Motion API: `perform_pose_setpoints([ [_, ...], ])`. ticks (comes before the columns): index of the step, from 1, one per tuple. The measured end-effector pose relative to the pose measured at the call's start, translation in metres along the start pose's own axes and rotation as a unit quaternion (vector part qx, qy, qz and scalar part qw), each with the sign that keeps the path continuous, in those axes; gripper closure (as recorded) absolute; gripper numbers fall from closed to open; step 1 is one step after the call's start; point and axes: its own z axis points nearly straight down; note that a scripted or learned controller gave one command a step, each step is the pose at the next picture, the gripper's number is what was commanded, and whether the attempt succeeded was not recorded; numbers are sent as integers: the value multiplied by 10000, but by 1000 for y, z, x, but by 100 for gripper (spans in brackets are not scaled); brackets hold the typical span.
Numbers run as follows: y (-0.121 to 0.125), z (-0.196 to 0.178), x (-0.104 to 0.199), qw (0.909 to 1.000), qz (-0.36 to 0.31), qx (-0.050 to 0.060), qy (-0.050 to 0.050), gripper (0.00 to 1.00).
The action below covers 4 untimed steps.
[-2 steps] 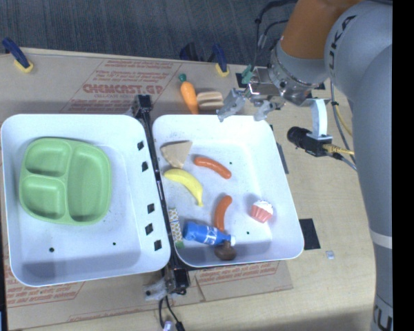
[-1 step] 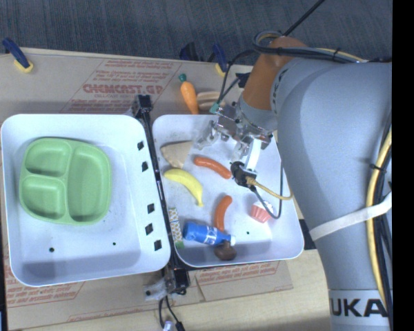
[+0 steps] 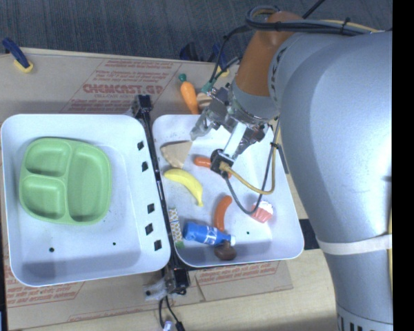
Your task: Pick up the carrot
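Carrot point(image 3: 188, 96) lies ungrasped at the right bin's point(image 3: 284, 216) 11 o'clock rim. Gripper point(image 3: 217, 138) hovers nearby; opening indeterminate.

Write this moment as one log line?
gripper: over right bin | carrot: outside bin, at far rim | grasp: none

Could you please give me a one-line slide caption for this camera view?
Gripper hovers over the right bin near the carrot at its top edge; left bin holds a green plate.
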Motion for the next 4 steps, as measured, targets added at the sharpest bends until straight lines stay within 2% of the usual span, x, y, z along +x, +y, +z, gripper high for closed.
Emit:
perform_pose_setpoints([
  [1, 45, -41, -20, 9703, -2419, -17, -7, 0],
  [2, 43, 87, -9, 9561, -2929, -19, -3, 0],
  [3, 43, 77, -9, 9556, -2946, -9, -6, 100],
  [4, 0, -34, 57, 9743, -2251, -14, 1, 100],
])
